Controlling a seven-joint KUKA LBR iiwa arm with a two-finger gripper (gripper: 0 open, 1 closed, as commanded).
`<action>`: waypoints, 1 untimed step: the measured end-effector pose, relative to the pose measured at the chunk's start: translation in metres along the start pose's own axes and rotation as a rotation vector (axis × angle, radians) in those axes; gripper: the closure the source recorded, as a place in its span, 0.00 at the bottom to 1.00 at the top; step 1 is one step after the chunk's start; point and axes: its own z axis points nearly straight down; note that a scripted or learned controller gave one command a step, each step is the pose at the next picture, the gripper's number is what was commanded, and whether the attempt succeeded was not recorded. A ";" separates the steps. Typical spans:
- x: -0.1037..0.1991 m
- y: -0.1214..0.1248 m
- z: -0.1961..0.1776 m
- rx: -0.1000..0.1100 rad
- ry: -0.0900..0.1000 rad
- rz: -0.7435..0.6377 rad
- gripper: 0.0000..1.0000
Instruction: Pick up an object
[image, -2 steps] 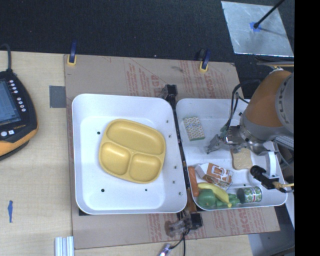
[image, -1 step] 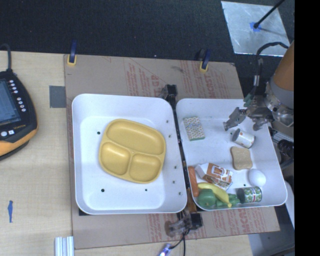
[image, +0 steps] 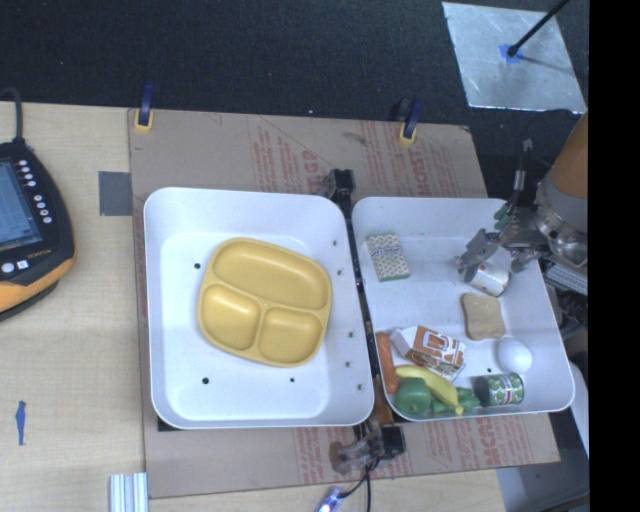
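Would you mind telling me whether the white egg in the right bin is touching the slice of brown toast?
Apart. The camera view shows a strip of bare white bin floor between the slice of brown toast and the white egg, which lies below it toward the bin's near-right corner.

The arm reaches in from the counter's right edge, its orange band (image: 570, 160) near the far right corner. Below the grey wrist, the hand (image: 487, 268) hangs low, angled down and to the left, its dark metal fingers (image: 472, 255) spread around a small pale piece.
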 end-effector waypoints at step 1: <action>-0.029 -0.017 0.096 0.001 0.000 -0.002 0.00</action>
